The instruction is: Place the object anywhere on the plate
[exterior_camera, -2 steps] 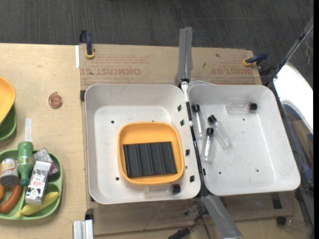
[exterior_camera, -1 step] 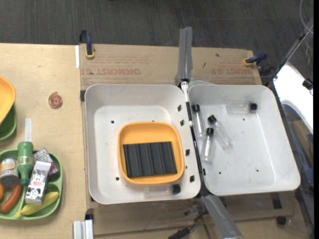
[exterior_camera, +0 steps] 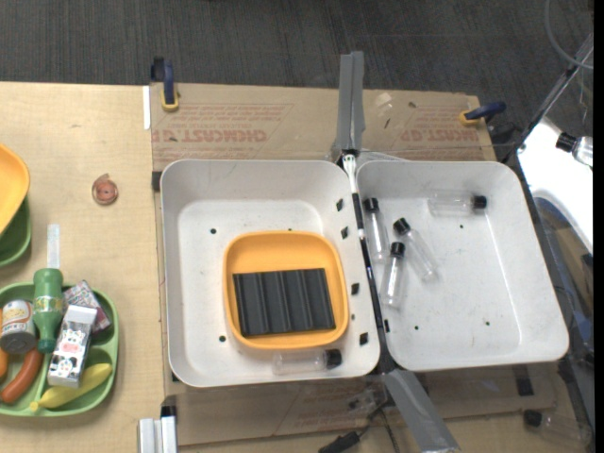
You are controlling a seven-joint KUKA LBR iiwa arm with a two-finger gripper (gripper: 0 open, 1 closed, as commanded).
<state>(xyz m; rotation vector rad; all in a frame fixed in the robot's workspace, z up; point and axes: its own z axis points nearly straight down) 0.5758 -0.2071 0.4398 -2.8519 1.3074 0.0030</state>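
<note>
An orange square plate [exterior_camera: 283, 246] lies in the left bin [exterior_camera: 189, 253]. A dark ridged slab [exterior_camera: 285, 302] covers most of the plate's middle. One clear tube with a black cap [exterior_camera: 304, 361] lies in the left bin just in front of the plate, off its rim. In the right bin [exterior_camera: 510, 291], several clear black-capped tubes lie loose: one at the back [exterior_camera: 458, 202], and others near the left wall [exterior_camera: 415, 248] [exterior_camera: 392, 274] [exterior_camera: 374, 226].
On the wooden table to the left stand a green tray of toy food [exterior_camera: 57, 347], a yellow bowl [exterior_camera: 9, 192] and a small pink disc [exterior_camera: 105, 191]. Clamps [exterior_camera: 166, 88] [exterior_camera: 481, 113] hold cardboard behind the bins. A grey bar [exterior_camera: 350, 102] runs between them.
</note>
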